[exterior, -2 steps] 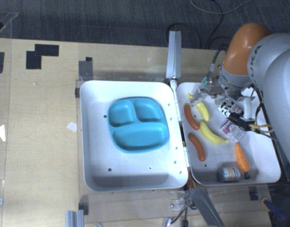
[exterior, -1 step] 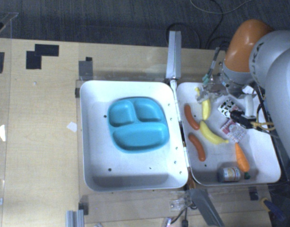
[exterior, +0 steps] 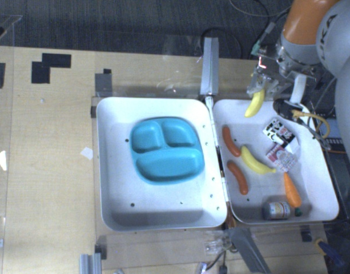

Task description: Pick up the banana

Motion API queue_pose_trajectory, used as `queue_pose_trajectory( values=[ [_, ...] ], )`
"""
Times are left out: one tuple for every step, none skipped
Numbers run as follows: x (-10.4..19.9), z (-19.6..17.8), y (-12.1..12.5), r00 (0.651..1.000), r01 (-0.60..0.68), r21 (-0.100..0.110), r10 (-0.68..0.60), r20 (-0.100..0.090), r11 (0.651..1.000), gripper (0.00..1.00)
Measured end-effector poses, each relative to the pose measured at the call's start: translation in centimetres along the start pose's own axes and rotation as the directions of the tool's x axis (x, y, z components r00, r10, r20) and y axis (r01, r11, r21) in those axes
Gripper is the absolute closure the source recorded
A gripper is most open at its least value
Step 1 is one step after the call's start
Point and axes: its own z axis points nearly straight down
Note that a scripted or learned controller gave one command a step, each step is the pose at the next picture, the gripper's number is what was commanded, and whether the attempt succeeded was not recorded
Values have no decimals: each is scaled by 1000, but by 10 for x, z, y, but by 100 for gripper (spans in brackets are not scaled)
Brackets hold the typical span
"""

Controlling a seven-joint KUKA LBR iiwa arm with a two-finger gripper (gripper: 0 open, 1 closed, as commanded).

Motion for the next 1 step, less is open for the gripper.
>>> queue_pose_trajectory(
  values=[
    [-30,-22,0,999,-40,1,40,1,999,100]
  ],
)
